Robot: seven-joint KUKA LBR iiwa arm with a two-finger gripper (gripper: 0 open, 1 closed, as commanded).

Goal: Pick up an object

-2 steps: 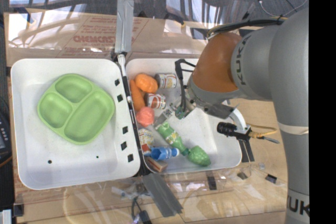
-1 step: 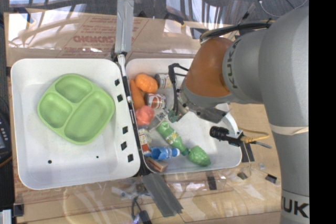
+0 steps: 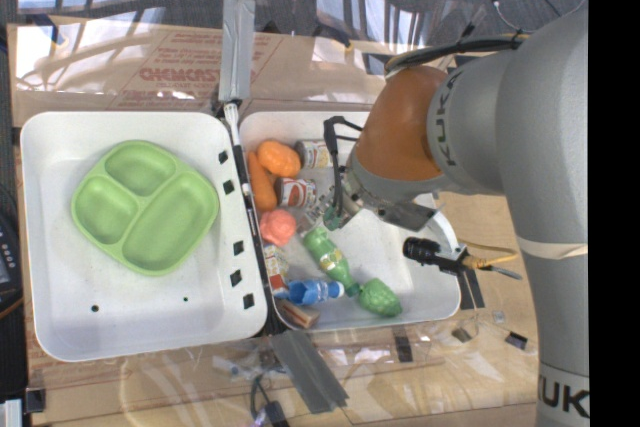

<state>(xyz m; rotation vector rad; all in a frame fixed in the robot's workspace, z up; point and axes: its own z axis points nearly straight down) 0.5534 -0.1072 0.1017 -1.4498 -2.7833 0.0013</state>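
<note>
1. Nearest, by the front wall of the right bin (image 3: 395, 250): a blue bottle (image 3: 315, 292) on its side, a brownish scrap (image 3: 301, 315) touching it from below (too small to name), and a green knobbly toy (image 3: 380, 298) just to its right.
2. Just behind these: a green bottle (image 3: 330, 255), lying down at a slant on the bin floor. Probably the likeliest thing to pick, being closest to the gripper. Looks light, hollow and stiff, of smooth plastic. Round in section, so apt to roll or slip out under a pinch. Best taken across the middle of the body, square to its long axis, rather than at either tapering end.
3. Left of it, near the dividing wall: a pink ball (image 3: 279, 227). Likely light too, but harder to pinch without squirting sideways.
4. Next back: the gripper (image 3: 335, 213), down low in the right bin, just beyond the green bottle's far end and beside a small red-and-white can (image 3: 297, 193). Cannot tell whether open or closed. Nothing visibly in its grasp.
5. Farther still: an orange carrot-shaped toy (image 3: 262, 183), an orange rounded toy (image 3: 279, 158) and a second can (image 3: 315, 155), bunched together.
6. Off to the side, well apart: the left bin (image 3: 60, 315) with a green divided plate (image 3: 145, 207).
</note>
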